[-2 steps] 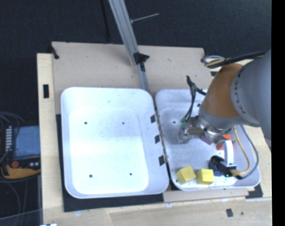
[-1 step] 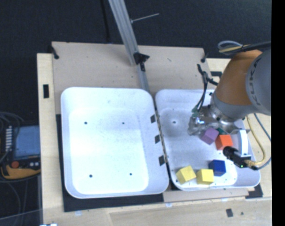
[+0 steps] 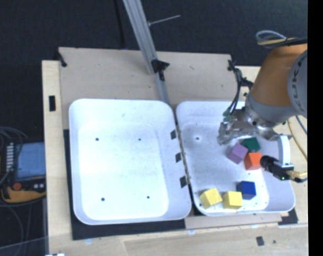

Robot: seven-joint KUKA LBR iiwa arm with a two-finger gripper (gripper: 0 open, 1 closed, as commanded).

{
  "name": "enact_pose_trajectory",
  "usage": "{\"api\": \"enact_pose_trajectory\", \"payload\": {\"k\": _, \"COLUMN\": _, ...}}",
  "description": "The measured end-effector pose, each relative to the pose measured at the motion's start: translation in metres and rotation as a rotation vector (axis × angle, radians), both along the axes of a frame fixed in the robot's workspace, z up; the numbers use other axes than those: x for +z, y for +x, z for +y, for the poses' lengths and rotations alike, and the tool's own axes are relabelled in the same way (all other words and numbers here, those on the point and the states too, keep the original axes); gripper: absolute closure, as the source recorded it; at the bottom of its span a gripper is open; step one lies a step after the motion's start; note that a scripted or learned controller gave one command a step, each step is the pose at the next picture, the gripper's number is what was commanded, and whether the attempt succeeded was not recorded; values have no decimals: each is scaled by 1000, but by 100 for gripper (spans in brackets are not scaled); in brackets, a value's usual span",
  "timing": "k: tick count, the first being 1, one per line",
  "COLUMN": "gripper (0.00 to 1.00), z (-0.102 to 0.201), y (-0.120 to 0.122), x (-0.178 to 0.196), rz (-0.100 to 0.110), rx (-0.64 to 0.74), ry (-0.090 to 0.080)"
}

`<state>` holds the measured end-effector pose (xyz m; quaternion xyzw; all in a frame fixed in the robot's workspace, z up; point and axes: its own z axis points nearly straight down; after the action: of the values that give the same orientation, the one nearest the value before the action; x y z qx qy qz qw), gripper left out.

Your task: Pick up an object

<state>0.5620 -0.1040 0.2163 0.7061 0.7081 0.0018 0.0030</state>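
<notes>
The right bin holds several small blocks. A purple block, an orange block and a green block cluster near the bin's middle right. A blue block and two yellow blocks lie along its front edge. My gripper hangs over the right bin, just up and left of the purple block, close to the green one. No block shows between its fingers.
The left bin sits beside the right one. A slanted metal rail runs from the top down to the bins' shared rear corner. Cables and a blue box lie off the bench at left.
</notes>
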Motion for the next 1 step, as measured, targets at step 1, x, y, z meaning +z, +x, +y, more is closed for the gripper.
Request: {"api": "enact_pose_trajectory", "payload": {"k": 1, "gripper": 100, "z": -5, "y": 7, "x": 46, "rz": 1, "rx": 0, "ry": 0}}
